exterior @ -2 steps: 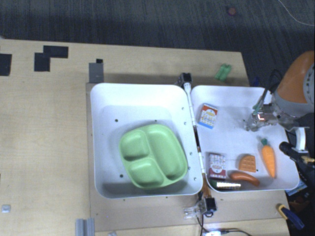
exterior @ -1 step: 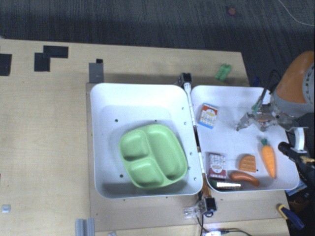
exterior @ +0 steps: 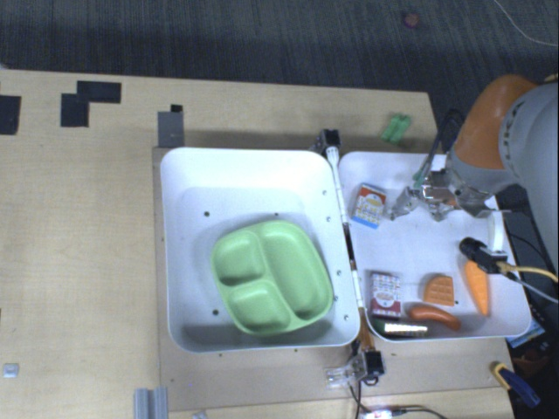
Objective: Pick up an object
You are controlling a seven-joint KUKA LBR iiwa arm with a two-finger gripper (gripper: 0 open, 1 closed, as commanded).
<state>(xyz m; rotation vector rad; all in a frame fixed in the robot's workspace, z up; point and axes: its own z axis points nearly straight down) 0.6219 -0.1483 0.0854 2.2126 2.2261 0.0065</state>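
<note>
With the tool (exterior: 417, 197) state indeterminate, grip the nearby small carton (exterior: 369, 205), light and crushable, across its flat sides.

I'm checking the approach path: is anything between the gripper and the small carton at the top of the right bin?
Nothing visible. The gripper hangs just right of the small carton, with bare right bin floor between them.
</note>
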